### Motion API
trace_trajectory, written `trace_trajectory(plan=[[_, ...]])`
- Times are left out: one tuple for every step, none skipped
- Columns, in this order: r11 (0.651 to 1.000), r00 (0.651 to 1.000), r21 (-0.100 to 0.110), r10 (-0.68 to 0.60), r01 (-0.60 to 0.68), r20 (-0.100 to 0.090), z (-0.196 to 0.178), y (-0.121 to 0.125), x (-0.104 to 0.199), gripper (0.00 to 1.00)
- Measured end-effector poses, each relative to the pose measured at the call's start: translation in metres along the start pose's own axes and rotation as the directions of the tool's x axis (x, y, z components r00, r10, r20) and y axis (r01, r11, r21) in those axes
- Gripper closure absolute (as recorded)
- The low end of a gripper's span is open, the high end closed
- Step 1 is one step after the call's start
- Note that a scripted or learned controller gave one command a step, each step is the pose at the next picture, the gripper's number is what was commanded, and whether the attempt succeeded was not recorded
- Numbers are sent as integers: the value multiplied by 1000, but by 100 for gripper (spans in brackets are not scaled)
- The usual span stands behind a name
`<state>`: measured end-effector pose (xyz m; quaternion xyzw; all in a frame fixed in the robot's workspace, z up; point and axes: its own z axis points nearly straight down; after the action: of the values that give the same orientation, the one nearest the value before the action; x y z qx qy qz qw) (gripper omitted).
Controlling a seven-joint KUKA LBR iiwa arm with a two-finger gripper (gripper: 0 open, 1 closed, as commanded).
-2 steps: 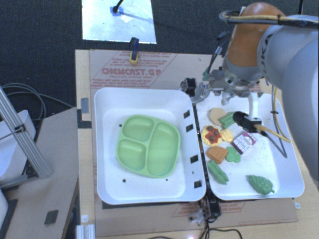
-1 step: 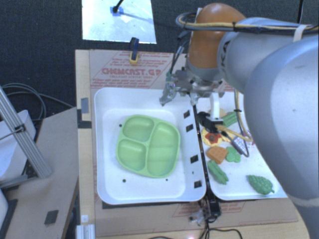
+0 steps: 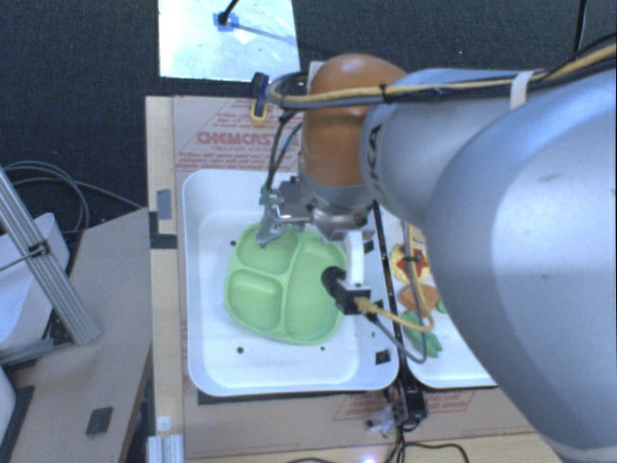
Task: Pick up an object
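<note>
I am reaching over the left white bin [image 3: 207, 355], my claw [image 3: 273, 222] hanging at the upper edge of the green divided plate [image 3: 284, 292] that is lying in it; whether it is released or clenched, I cannot tell. Colourful items [image 3: 416, 292] are lying in the right bin.

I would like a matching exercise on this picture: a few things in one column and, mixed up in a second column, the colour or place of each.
Things:
1. divided plate
2. band on the arm
3. left bin
4. colourful item

Descriptions:
A. orange
B. white, holding the plate
C. light green
D. lies in the right bin, partly hidden by the arm

Pairs: 1-C, 2-A, 3-B, 4-D
</note>
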<state>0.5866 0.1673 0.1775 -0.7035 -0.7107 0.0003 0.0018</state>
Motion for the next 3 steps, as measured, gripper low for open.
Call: trace_trajectory(plan=[[1000,1000,-9,2,-2,-1,-1,47,57,0],[1000,1000,-22,3,-3,-6,-175,38,68,0],[1000,1000,6,9,-9,4,-88,-24,67,0]])
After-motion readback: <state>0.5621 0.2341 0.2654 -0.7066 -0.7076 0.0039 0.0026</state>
